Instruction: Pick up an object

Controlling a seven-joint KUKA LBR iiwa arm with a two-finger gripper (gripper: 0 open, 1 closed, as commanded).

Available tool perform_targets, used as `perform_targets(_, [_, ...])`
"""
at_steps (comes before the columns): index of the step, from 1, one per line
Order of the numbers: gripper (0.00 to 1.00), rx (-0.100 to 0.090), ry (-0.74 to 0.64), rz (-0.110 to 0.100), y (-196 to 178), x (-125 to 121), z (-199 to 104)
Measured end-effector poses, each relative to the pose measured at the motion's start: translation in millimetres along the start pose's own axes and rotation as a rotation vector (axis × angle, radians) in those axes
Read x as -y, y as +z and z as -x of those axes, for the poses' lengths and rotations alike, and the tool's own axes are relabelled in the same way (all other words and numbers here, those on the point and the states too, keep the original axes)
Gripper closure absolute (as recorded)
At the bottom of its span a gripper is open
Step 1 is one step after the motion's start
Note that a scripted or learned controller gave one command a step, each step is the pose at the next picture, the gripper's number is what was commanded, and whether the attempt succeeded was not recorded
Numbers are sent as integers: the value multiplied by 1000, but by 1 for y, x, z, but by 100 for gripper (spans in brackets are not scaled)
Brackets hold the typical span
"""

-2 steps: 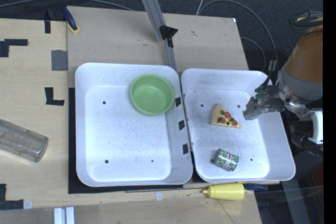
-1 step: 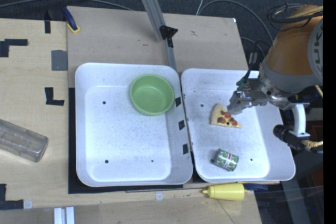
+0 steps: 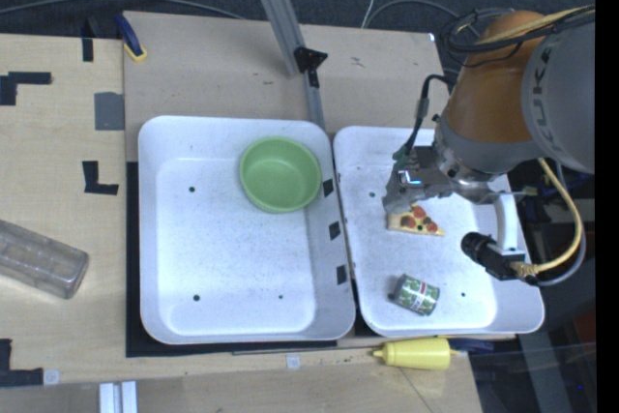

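A toy pizza slice (image 3: 417,221) lies in the right bin (image 3: 372,160), near its middle. My gripper (image 3: 400,200) hangs just above the slice's left end, touching or nearly touching it. A small green can (image 3: 415,294) lies on its side in the same bin, near the front. A green bowl (image 3: 280,174) stands upright in the left bin (image 3: 193,285), at its back right.
A yellow bottle (image 3: 416,354) lies on the bench just in front of the right bin. A clear plastic container (image 3: 39,258) rests at the far left. A grey pole (image 3: 276,0) slants over the bench behind the bins.
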State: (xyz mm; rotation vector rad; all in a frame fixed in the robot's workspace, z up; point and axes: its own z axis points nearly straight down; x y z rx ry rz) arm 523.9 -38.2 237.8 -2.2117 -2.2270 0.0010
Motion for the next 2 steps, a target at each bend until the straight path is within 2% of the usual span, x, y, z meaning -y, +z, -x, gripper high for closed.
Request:
perform_targets(1, [100, 1, 1, 0, 10, -13, -44])
perform_targets(2, [100, 0, -1, 2, 1, -26, -101])
